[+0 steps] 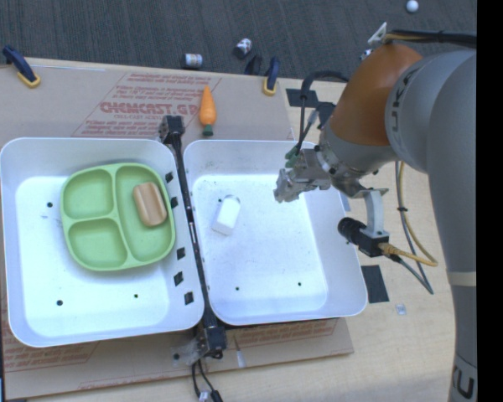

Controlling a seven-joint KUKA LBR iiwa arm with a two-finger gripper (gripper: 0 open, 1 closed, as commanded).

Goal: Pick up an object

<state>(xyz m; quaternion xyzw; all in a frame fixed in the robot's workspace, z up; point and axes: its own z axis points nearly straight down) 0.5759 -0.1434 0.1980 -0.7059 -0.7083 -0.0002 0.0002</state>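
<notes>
The bench holds two white bins. The gripper hangs near the right bin's back edge, holding nothing I can see; open or closed, I cannot tell. The small white block lies unpicked.

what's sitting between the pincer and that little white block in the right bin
Nothing. In the camera view, bare white floor of the right bin runs between the pincer and the white block.

Glossy white plastic bins, smooth green plastic tray, matt cardboard.
</notes>
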